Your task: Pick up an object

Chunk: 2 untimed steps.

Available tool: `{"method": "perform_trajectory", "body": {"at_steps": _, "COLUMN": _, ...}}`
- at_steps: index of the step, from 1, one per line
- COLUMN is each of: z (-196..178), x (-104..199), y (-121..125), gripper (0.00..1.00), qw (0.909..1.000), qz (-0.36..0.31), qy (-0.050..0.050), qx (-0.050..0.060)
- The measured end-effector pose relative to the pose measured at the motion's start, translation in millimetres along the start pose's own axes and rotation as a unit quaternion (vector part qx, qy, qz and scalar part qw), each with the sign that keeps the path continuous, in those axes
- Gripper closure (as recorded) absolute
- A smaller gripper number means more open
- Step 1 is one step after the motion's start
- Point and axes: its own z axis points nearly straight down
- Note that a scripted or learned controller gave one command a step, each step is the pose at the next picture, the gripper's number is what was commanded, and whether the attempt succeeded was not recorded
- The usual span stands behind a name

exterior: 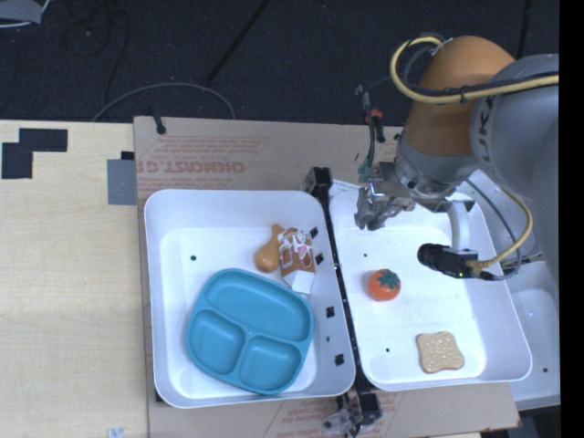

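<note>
Jaws [372,215] hanging over the right bin [511,336]'s far left corner, state impossible to tell. Toy tomato [384,285] mid-bin, toast slice [441,352] nearer the front. Left bin [164,299]: blue divided plate [248,330], drumstick [268,253], printed packet [297,251]. Cardboard [228,158] print mirrored, unreadable.

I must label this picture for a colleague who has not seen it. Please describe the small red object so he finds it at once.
Look in the right white bin, the one under the arm. Near its middle lies a toy tomato, round, red-orange with a green top. Its neighbour, the toast slice nearer the front, is flat and tan.
</note>
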Motion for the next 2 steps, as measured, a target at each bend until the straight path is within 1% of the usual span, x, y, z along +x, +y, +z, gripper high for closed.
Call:
{"method": "perform_trajectory", "body": {"at_steps": 1, "z": 8, "x": 58, "y": -2, "gripper": 1.0, "qw": 1.0, "qz": 0.0, "qy": 0.0, "qx": 0.0}}
{"method": "perform_trajectory", "body": {"at_steps": 2, "z": 9, "x": 104, "y": 11, "gripper": 1.0, "qw": 1.0, "qz": -0.001, "qy": 0.0, "qx": -0.001}}
